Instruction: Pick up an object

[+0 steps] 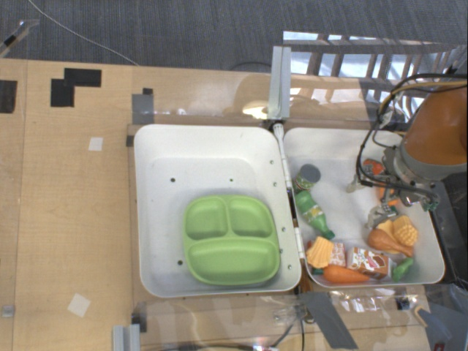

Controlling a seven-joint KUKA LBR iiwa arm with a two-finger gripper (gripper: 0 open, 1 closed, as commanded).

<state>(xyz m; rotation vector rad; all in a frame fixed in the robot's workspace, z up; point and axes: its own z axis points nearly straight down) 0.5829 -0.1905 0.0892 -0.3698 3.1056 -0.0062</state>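
Counting 2 bins [212, 141], 1 green tray [231, 238]

I see robotics lab: wooden bench [66, 218] with black marker patches [73, 85], two white bins [157, 196] in metal frame [279, 79], grey carpet floor [183, 20], loose cable [73, 31], plastic toy food [351, 258] as test items.

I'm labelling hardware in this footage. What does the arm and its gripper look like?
The arm is a rounded body with a broad orange band over a grey wrist section. Thin black cables loop off its side. The gripper below is small, dark metal, with some orange-red detail.
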